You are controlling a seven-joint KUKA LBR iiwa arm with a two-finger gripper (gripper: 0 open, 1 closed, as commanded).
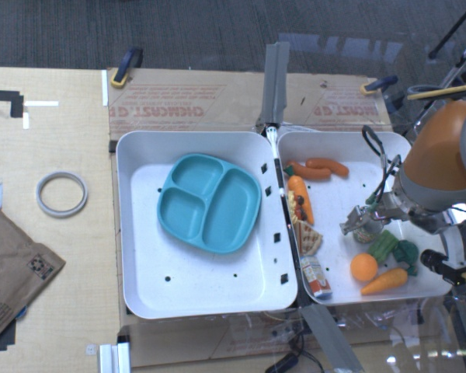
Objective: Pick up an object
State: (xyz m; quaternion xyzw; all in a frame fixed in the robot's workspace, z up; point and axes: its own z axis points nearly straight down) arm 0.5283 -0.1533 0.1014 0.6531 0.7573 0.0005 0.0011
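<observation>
The tool [363, 225] hangs low in the right bin [349, 142], just above the green toy vegetable [390, 246] — the reach-in step, I judge. Its spread I cannot tell; next comes a squared descent and closing on one item.

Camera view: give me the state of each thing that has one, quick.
Teal divided plate: upright in the left bin, nothing on it.
Gripper: low in the right bin, beside the green toy.
Orange ball: resting loose.
Tape roll: flat on the bench.
</observation>
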